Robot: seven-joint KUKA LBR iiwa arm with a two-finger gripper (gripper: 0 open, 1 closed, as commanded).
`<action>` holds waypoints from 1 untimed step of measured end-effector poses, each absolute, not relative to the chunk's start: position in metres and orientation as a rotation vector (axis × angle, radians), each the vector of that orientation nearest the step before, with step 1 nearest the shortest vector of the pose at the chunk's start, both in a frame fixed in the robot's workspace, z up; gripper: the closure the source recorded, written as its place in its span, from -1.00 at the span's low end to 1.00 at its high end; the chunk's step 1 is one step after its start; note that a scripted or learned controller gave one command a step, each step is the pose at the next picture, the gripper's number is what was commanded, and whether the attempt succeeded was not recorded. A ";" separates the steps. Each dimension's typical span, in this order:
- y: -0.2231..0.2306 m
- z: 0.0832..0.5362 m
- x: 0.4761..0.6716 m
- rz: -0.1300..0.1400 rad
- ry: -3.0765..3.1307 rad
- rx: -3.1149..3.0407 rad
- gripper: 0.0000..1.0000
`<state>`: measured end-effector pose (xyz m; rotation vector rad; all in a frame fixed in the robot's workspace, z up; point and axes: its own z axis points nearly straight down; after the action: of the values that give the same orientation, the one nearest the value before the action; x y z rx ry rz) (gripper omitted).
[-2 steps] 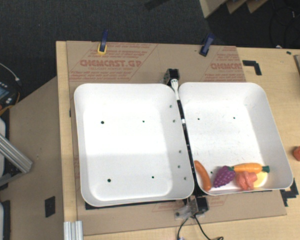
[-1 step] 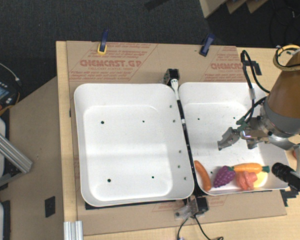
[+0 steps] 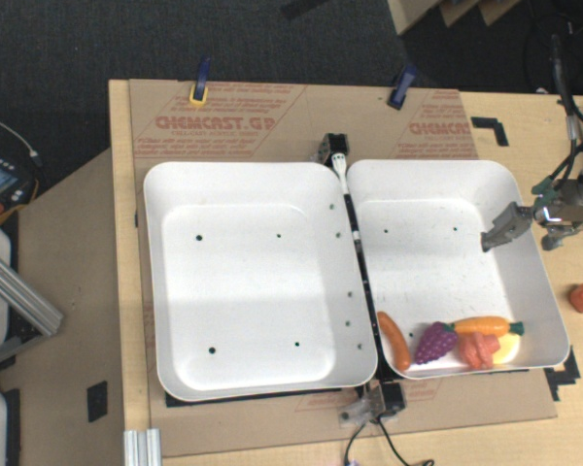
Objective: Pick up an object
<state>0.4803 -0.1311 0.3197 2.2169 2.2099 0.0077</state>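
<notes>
The right bin (image 3: 437, 197) holds a cluster of toy foods along its near edge. From left to right they are an orange sausage-like piece (image 3: 394, 342), a purple bunch of grapes (image 3: 434, 343), an orange carrot (image 3: 482, 326), a red piece (image 3: 475, 351) and a yellow piece (image 3: 506, 349). My gripper (image 3: 527, 234) hangs over the right bin's far-right side, well behind the cluster. It is open, with one grey finger (image 3: 502, 227) pointing left over the bin floor and nothing between the fingers.
The left bin (image 3: 243, 187) sits beside the right one, with a black divider strip (image 3: 355, 250) between them. A small red-orange object (image 3: 582, 298) lies on the bench outside the right bin. Blue clamps (image 3: 402, 87) hold the cardboard at the back.
</notes>
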 end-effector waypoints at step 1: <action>-0.092 0.474 0.481 0.022 2.214 2.204 -1.00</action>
<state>0.4808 -0.0920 0.4740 2.2038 2.2141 0.0218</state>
